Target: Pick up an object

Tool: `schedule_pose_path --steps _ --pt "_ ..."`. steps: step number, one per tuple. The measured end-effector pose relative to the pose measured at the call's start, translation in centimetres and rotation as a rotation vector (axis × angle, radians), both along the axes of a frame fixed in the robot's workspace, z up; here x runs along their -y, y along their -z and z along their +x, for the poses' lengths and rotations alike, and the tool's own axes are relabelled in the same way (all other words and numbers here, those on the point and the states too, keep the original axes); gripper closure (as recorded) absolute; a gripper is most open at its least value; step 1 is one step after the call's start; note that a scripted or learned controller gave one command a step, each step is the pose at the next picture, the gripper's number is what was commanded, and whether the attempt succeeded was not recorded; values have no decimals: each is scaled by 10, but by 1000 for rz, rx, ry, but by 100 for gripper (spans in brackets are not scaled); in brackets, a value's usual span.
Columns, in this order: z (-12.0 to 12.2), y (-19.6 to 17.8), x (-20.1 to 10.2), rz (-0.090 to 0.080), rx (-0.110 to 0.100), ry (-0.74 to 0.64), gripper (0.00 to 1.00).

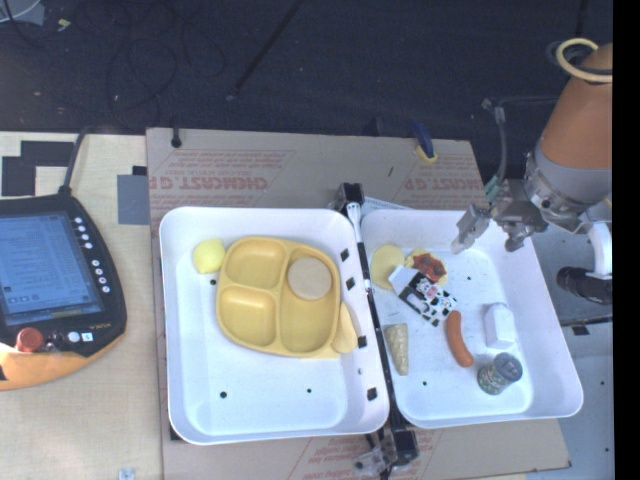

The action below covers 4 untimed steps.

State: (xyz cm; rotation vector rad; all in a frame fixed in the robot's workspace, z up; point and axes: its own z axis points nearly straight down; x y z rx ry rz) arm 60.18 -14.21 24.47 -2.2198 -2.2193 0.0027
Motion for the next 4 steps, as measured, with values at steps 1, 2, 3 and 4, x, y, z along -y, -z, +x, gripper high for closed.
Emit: schedule_pose_path --steps 1,2,3,4 --pt "-31 152 -29 3 -14 1 0" --pt "-88 155 -30 0 6 3 0" --pt "-23 156 -58 -2 6 -2 0" --pt "-69 156 -49 1 3 2 0"
